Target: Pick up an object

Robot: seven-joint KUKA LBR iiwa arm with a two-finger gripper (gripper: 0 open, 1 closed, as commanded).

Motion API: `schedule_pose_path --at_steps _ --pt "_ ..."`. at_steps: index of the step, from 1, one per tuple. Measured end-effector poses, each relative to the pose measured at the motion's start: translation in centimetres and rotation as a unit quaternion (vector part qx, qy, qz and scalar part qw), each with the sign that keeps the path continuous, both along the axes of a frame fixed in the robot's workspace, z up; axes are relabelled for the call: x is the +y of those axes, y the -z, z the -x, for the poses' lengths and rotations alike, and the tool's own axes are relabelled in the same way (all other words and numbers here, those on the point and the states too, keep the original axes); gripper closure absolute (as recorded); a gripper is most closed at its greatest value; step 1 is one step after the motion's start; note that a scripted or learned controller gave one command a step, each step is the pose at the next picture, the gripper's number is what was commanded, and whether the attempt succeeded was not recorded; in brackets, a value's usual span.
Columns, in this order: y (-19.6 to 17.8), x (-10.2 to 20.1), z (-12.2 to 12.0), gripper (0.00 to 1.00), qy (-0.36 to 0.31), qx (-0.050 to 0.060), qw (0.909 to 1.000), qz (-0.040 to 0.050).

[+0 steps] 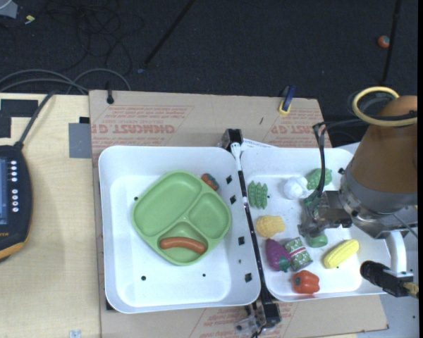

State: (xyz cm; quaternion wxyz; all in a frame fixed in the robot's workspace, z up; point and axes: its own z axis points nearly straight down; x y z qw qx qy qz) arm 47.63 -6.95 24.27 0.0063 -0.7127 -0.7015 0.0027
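The gripper (316, 225), its jaw state impossible to tell from above, hangs in the right bin (366, 286) directly over a light green toy (317, 241). Small, rigid, likely slick plastic, it seems best pinched across its middle.

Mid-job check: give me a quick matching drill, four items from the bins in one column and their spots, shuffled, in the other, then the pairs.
Items:
1. sausage
2. toy corn cob
3. red pepper
4. green divided plate

Places:
A. near front edge of the right bin
B. in the left bin
C. in the plate's front compartment
D. right bin, right of the purple eggplant

Pairs: 1-C, 2-D, 3-A, 4-B
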Motion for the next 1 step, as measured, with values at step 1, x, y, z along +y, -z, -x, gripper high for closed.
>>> schedule_pose_path --at_steps 1 --pt "-7.23 8.12 -0.03 1.0 -0.013 -0.008 0.9999 0.0009"
